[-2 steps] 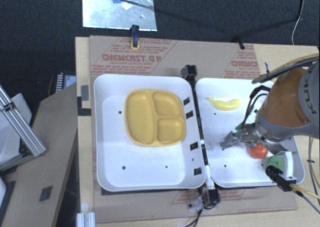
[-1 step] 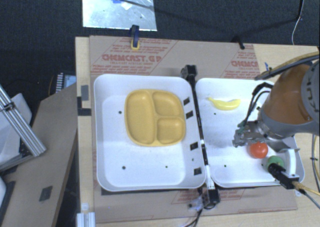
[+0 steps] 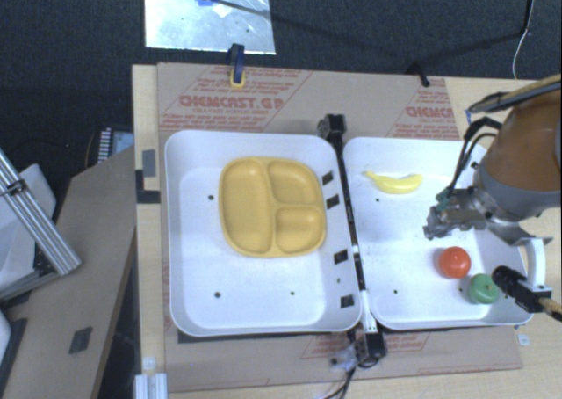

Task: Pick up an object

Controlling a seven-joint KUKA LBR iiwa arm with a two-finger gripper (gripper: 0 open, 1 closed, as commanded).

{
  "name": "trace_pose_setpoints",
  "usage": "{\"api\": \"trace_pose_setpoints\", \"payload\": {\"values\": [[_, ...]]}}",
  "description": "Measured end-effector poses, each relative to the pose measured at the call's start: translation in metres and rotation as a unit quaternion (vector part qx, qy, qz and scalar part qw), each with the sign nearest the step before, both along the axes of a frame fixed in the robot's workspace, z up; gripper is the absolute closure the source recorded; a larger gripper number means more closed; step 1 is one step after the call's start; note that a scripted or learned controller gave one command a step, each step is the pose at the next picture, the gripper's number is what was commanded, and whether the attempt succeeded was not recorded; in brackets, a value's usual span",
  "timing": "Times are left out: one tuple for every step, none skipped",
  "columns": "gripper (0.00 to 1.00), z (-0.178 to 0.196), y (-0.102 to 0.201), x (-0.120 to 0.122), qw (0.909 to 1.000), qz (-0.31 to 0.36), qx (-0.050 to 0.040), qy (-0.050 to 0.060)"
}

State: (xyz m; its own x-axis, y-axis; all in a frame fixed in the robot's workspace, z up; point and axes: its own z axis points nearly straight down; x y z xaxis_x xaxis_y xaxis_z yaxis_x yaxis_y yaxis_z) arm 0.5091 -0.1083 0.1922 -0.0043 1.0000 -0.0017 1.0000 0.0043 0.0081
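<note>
Though near jaws (image 3: 442, 220), tomato (image 3: 454, 262) apart.

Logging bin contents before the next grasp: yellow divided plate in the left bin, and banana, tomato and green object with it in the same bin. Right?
Not quite. The camera view shows the banana, tomato and green object in the right bin; the yellow divided plate lies alone in the left bin.

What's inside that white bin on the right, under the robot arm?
The right bin holds a banana, a red ball and a green ball. The arm covers the bin's far right part, so anything there is hidden.
</note>
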Motion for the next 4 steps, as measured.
{"api": "trace_pose_setpoints", "payload": {"values": [[1.00, 0.025, 0.000, 0.001, 1.0000, 0.000, 0.0003, 0.002], [1.00, 0.022, 0.043, 0.037, 1.0000, 0.003, 0.0016, 0.002], [1.00, 0.031, 0.084, 0.057, 1.0000, 0.003, 0.0016, 0.002], [1.00, 0.034, 0.130, 0.073, 1.0000, 0.003, 0.0019, 0.003]]}}
